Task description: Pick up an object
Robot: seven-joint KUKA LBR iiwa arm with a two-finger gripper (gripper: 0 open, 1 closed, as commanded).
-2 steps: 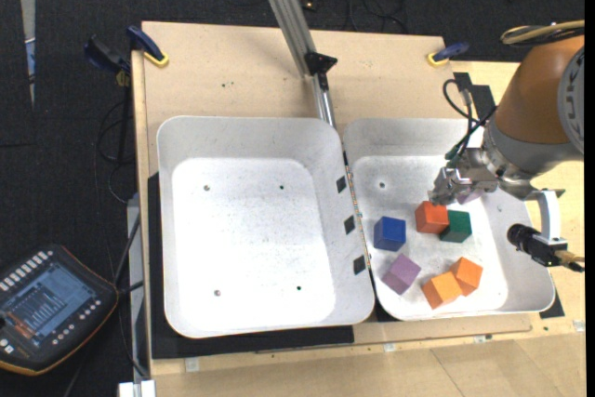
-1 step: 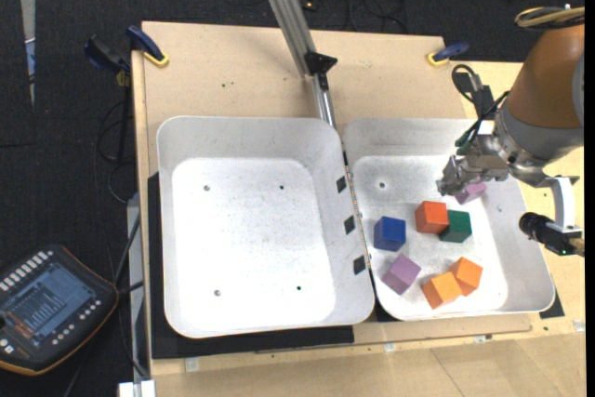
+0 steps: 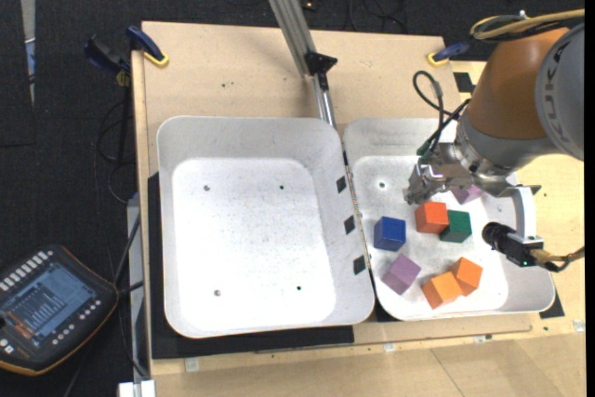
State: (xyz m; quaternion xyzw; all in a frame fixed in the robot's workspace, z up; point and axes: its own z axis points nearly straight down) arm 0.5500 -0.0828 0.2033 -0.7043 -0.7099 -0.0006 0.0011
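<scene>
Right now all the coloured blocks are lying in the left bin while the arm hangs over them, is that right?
Not quite: the camera view shows the blocks, such as the blue block and purple block, in the right bin, not the left bin. The arm's gripper does hang over them.

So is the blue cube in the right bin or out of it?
In. The blue cube lies on the right bin's floor, near its left wall.

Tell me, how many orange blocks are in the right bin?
3: one orange block beside the gripper, two touching near the front rim. The arm may hide more.
</scene>
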